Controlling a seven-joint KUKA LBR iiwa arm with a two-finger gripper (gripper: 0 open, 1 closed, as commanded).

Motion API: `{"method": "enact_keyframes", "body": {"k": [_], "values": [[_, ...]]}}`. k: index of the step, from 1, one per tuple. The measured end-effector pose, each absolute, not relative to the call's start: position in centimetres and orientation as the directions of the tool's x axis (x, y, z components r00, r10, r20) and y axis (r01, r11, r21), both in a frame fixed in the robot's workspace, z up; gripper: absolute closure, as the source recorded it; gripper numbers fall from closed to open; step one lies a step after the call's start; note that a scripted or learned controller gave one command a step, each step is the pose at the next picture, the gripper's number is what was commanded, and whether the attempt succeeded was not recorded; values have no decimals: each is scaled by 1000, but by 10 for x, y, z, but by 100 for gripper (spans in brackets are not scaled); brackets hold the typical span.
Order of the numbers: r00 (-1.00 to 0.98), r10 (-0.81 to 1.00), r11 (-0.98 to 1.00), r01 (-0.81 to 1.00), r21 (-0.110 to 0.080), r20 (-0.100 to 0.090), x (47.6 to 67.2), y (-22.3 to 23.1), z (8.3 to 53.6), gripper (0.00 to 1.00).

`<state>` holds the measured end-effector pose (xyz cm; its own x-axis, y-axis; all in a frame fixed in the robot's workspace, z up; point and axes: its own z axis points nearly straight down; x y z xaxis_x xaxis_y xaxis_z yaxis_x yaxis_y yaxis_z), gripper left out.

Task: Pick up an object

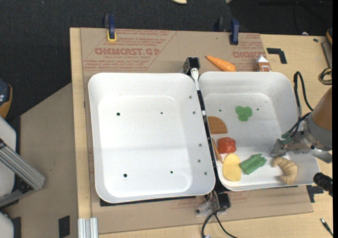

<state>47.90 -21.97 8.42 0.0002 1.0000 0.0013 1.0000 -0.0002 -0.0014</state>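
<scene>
2 shallow white bins sit side by side on a brown board in the middle of the frame. The left bin [142, 136] takes up the centre-left; the right bin [253, 86] fills the centre-right, and the 2 touch along a dark seam.

All loose items in the bins lie in the right bin. A green broccoli-like piece [243, 112] rests in its upper middle. An orange-brown slice [217, 124] lies against the bin's left wall, with a red piece [226, 145] just below it and a yellow lemon-shaped piece [231, 167] below that, near the lower left corner. A green pod-like piece [253, 164] lies just right of the yellow one, touching or nearly so. A tan croissant-shaped piece [287, 169] sits in the lower right of the bin.

The arm [322, 126] enters at the right edge of the frame. Its gripper [283, 147] hangs low over the right side of the right bin, just above the croissant in the picture. Whether its tips are spread or pressed together cannot be told, and nothing is seen between them.

Outside the bins, an orange carrot [221, 63] lies on the board above the right bin, and a small bottle-like item [263, 64] sits to its right.
</scene>
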Motion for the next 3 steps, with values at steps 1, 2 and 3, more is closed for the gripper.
{"method": "enact_keyframes", "body": {"k": [1,2,3], "values": [[0,1000,0,1000,8,-4,481,-225,162,100],[0,1000,0,1000,-4,2,478,-223,125,100],[1,1000,-1,1000,-1,1,479,-223,83,100]]}}
